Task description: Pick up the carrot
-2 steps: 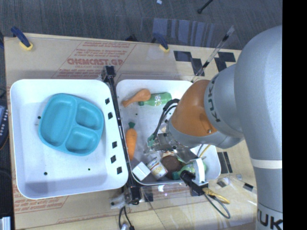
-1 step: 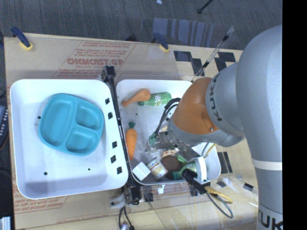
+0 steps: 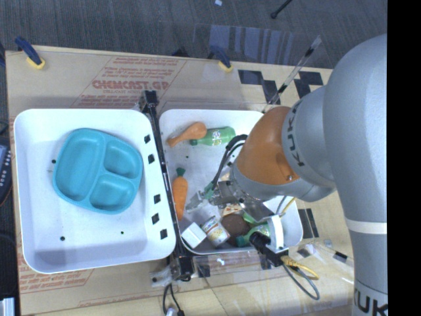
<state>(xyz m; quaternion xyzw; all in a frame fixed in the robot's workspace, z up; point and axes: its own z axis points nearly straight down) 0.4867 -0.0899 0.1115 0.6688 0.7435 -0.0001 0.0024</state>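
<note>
The carrot (image 3: 179,196), orange with a green top, lies along the left wall of the right bin (image 3: 172,120), pointing toward the front. My gripper (image 3: 216,199) hangs low over the middle of that bin, just to the right of the carrot. The arm's orange band and grey wrist hide most of it. Nothing shows in its grasp.
A blue divided plate (image 3: 97,170) sits in the left bin (image 3: 39,242). At the back of the right bin lie a toy drumstick (image 3: 187,133) and a green bottle (image 3: 218,136). A white box (image 3: 193,236), a small can (image 3: 214,231) and dark items crowd its front.
</note>
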